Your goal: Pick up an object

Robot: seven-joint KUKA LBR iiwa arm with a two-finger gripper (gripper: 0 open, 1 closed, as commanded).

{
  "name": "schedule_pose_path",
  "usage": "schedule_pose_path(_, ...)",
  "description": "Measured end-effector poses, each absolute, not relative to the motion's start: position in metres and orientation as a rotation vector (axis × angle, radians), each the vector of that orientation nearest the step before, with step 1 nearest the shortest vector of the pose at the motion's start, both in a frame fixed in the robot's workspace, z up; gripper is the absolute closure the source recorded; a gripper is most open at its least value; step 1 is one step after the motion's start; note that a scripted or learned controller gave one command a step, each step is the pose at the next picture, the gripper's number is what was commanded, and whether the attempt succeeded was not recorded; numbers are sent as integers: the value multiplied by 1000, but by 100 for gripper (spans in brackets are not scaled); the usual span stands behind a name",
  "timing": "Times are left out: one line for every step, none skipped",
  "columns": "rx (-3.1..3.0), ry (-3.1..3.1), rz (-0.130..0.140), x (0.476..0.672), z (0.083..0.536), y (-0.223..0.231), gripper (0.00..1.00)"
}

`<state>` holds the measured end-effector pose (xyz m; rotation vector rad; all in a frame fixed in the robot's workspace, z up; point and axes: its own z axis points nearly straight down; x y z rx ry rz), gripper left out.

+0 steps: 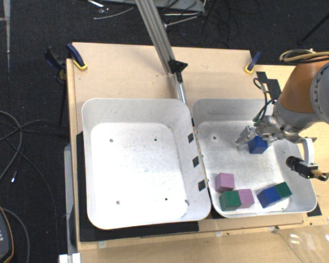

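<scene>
The gripper (254,138) is closing on a small blue cube (257,145); the arm (307,95) is reaching in from three o'clock over the right bin (230,109).

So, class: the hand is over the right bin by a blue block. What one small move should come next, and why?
Probably a short, straight lift. The hand sits right at the blue block in the right bin, apart from the other blocks near the bin's front edge. Whether the block is truly gripped is hard to tell from this view, so a small rise would show it.
</scene>
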<state>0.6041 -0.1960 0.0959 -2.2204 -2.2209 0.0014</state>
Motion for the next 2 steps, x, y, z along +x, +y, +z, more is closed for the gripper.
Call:
schedule_pose_path(-2223,-2216,4,555,95,-209,0)
schedule_pose_path(-2220,-2232,-6,643,96,-206,0)
